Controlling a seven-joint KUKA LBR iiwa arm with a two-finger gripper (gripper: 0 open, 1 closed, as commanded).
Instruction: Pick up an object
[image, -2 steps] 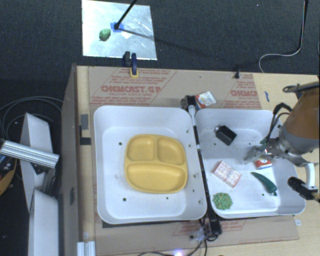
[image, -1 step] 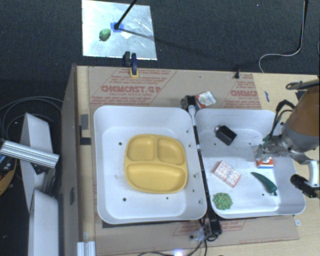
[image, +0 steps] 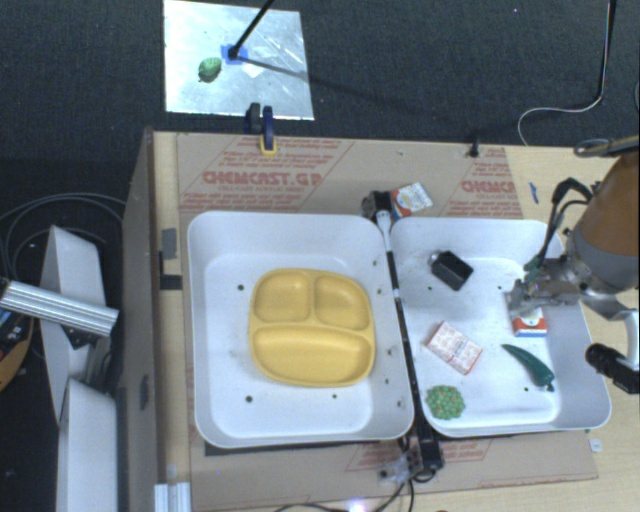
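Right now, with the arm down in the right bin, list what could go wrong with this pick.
1. The gripper sits right above the small red and white box near the right bin wall, so it may knock the rim or push the box against it.
2. The dark green pepper lies close below the box, so it could get nudged or caught too.
3. The box lies flat, so the grip may slip off.
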